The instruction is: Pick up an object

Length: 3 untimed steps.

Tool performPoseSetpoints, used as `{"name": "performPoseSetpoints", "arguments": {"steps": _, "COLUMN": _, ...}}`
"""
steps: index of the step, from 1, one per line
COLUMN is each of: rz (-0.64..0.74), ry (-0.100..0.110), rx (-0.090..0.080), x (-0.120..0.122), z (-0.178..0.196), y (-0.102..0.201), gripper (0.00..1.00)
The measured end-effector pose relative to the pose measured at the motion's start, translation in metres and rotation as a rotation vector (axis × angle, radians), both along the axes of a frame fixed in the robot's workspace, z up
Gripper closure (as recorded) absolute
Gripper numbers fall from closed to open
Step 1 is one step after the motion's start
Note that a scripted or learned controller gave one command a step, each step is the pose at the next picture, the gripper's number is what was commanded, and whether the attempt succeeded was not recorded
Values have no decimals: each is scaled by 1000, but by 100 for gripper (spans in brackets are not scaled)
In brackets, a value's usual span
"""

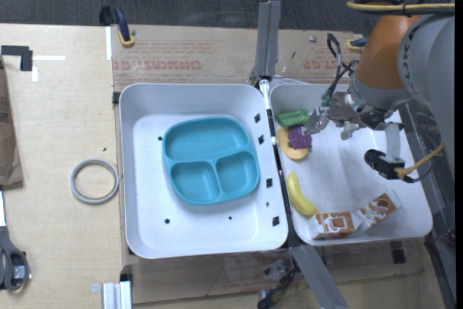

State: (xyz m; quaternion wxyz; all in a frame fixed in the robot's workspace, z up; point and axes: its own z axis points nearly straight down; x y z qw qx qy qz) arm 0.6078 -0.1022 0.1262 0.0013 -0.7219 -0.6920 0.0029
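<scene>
— Starting at the gripper [319,121]: where did it sit, and could you read its fingers?

— It hung low in the right bin [347,188], near the upper left corner. Whether the fingers were open or closed, I could not tell; nothing was visibly between them.

— And the objects?

— A bunch of purple grapes [299,137] lay just below and left of the tips, on a yellowish round piece [293,150]. A green item [291,117] lay just left of the tips, against the bin's left wall. A banana [299,195] lay further down that wall, and a printed snack packet [354,219] sat at the bottom edge.

— Any room?

— The bin's middle and right floor were bare white. The left bin [137,177] held a blue divided plate [210,161]. Both stood on a pale wooden bench [58,119], with a tape ring [95,180] on it.
</scene>
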Motion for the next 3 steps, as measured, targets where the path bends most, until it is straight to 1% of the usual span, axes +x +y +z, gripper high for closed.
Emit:
{"name": "performPoseSetpoints", "arguments": {"steps": 1, "rz": 33, "ry": -3, "rx": 3, "x": -92, "z": -36, "y": -1, "gripper": 0}}
{"name": "performPoseSetpoints", "arguments": {"steps": 2, "rz": 400, "ry": -6, "rx": 2, "x": -27, "z": 67, "y": -23, "gripper": 0}}
{"name": "performPoseSetpoints", "arguments": {"steps": 3, "rz": 648, "ry": -8, "rx": 1, "x": 47, "z": 89, "y": -13, "gripper": 0}}
